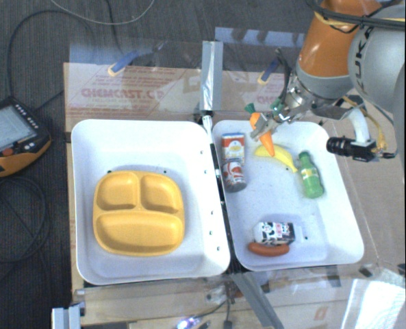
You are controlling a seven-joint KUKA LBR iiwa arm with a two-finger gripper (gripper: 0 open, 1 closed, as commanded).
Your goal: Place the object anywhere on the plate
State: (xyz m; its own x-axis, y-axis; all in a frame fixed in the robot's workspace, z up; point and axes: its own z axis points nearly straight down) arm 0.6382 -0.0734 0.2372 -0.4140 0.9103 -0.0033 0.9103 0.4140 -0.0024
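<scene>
The gripper (265, 124) hangs over the far edge of the right bin (339, 184), and a small orange carrot (266, 142) sits between its fingers, point downward, so it is clamped on the carrot. To finish well, the arm should lift until the carrot clears the bins' shared rim, carry it leftward and toward the viewer, and release low over the yellow plate (139, 212), well to the gripper's left in the other bin. The plate looks like smooth moulded plastic with three shallow compartments, any of which would do. Just below the gripper lies a curved yellow banana (279, 156); a glossy green bottle (310, 175) lies right of that, and a printed can (233, 160) to its left.
</scene>
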